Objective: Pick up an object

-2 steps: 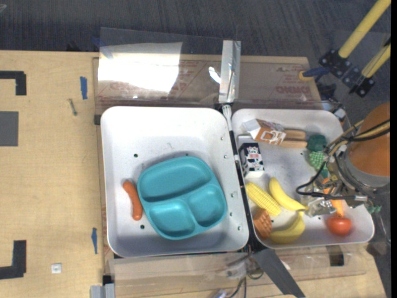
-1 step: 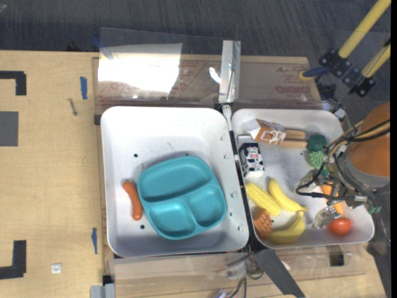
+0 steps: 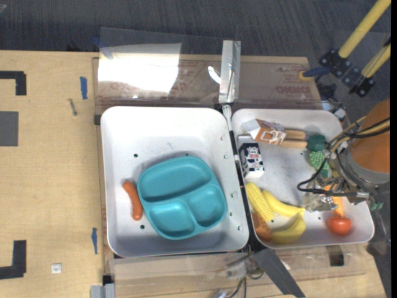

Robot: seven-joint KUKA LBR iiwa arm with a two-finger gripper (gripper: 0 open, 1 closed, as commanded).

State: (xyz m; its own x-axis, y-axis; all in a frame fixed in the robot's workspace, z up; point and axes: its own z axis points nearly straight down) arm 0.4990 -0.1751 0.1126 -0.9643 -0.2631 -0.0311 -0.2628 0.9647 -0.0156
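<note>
We see the arm [image 3: 372, 154] cut off at the right edge, its grey and orange body covering the far side of the right bin [image 3: 285, 113]. The gripper [image 3: 327, 198] sits low among dark cables, and we cannot tell whether it is released or clenched, nor whether it grasps anything. Just beside it lies a tomato [image 3: 340, 225], round and red-orange, partly masked by the wrist parts.

In that same bin we count one ear of corn [image 3: 259, 202], one banana [image 3: 286, 219] touching it, one small printed carton [image 3: 252, 159], one green object [image 3: 317, 149] too tangled to name, and a brown and white packet [image 3: 273, 134].

The left bin [image 3: 124, 129] holds two things: one teal divided plate [image 3: 181, 196] and one orange sausage [image 3: 133, 199] just beside its left rim. Both bins rest on the counter [image 3: 43, 166].
</note>
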